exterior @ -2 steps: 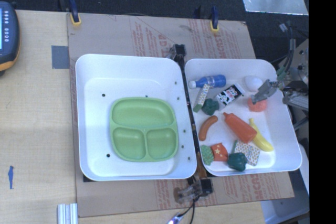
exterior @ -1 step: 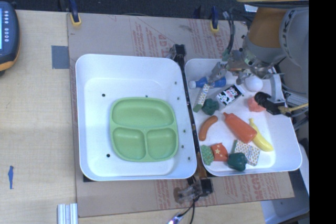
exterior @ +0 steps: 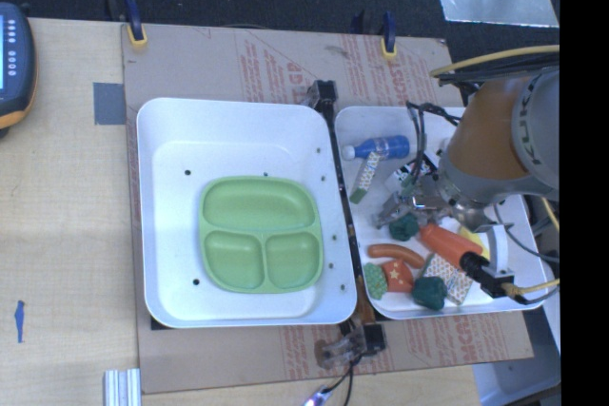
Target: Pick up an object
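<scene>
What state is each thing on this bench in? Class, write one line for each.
Green tray: flat in the left bin, compartments bare.
Blue bottle: lying on its side in the right bin.
Carrot: lying down, among other toys.
Sausage: lying flat.
Gripper: low over the right bin.

At the right of the frame the arm shows a rounded grey shell with a broad orange band, thin black cables looping off its wrist, and a metal gripper of dull grey.
</scene>
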`<state>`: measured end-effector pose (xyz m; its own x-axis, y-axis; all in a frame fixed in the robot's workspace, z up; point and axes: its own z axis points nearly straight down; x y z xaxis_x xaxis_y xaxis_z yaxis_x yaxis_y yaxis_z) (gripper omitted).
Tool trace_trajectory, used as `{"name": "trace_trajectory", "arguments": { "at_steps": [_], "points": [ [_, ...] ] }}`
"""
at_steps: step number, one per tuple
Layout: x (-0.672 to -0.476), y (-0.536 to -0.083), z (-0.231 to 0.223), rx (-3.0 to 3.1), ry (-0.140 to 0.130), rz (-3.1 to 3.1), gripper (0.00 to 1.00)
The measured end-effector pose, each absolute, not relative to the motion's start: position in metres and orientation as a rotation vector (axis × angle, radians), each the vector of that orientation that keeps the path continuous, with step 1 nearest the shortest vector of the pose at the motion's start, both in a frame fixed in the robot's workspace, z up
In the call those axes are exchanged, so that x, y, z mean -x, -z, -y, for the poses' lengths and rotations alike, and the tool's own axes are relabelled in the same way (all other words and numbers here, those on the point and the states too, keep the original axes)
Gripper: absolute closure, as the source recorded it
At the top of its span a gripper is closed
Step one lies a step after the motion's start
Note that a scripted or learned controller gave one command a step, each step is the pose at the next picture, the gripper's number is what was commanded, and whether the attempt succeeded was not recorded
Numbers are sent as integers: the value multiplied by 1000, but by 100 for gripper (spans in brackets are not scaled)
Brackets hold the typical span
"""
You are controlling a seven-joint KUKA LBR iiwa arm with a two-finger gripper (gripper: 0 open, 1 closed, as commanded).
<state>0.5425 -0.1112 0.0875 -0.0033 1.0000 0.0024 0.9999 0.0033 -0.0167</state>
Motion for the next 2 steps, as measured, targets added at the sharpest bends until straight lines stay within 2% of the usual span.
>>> {"name": "trace_trajectory", "arguments": {
  "at_steps": [1, 2],
  "points": [
    [-548, -102, 113, 2210, -8, 2228, 100],
    [-603, -92, 189, 2217, 3, 2223, 100]
  ]
}}
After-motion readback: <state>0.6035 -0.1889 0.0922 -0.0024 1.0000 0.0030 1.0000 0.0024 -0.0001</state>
